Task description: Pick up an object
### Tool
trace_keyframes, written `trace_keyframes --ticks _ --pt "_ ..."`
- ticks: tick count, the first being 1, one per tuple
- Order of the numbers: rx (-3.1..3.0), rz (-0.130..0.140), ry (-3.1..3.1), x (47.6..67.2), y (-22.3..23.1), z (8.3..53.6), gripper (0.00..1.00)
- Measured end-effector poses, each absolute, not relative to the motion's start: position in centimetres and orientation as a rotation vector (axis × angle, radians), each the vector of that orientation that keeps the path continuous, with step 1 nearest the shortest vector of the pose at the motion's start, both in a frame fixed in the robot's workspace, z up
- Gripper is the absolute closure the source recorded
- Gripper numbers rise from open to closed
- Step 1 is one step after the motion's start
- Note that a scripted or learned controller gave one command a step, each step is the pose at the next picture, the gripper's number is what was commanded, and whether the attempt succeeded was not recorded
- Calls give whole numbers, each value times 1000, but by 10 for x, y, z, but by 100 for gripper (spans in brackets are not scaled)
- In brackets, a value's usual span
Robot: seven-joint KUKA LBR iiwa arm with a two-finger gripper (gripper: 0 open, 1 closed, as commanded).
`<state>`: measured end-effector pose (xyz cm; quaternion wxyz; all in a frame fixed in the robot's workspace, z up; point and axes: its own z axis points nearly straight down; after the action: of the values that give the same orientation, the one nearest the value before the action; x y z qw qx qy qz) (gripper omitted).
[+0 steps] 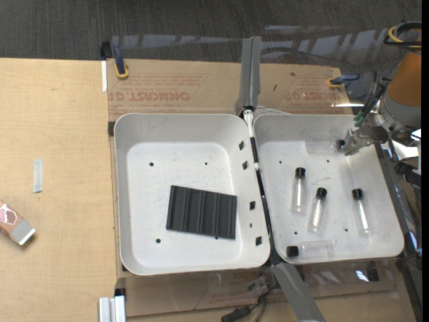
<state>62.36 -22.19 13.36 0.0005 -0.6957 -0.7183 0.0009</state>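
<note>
Two white bins sit side by side on the table [53, 113], with a hinged divider between them. The left bin [134, 139] holds one thing: a dark ribbed pad [202, 212], flat and slightly skewed near its middle.

The right bin [375, 247] holds clear tubes with black caps. Tube one [297, 190], tube two [316, 210] and tube three [360, 211] lie roughly parallel with caps toward the far side, well apart from one another. A fourth tube [310, 249] lies crosswise at the near wall, cap to the left. A faint clear piece [320, 145] at the far side may be another tube; too washed out to say.

The arm [405, 86] comes in from the right, and the claw [350, 144] hangs over the far right part of the right bin, just beside that faint piece. It is too small and blurred to tell whether it is released or clenched, and nothing is visibly held.

My read: the pick is not done yet, since everything lies on the bin floors. The tubes being spread out and flat leaves room around each for a grasp. The one at the near wall looks harder, because the wall crowds it. Clear plastic on white could also cause a miss.
</note>
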Motion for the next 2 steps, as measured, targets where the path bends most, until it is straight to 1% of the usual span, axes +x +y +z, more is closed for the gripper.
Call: trace_keyframes --ticks 1,2 --pt "-2094 2 -2344 606 -222 295 0" --pt "-2111 2 -2326 611 -222 201 0"
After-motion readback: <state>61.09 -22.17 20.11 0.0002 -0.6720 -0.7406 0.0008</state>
